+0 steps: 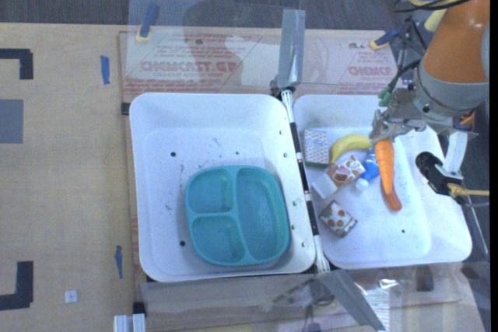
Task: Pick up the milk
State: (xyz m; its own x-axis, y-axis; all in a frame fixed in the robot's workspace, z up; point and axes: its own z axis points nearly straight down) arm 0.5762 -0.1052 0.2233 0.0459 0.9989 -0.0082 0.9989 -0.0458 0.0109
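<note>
A: We see two bins: the left bin [156, 128] bears a teal tray [236, 215], the right bin [436, 237] the food.

B: Our gripper [387, 127] hangs over the right bin's far side. The milk [347, 169] lies nearer us and leftward, beside the banana [352, 144] and carrot [387, 175], long axis slanting.

A: Fingers apart or together? We cannot tell.

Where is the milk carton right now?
The milk carton lies in the right bin, near its left side, just below the banana and left of the carrot.
</note>
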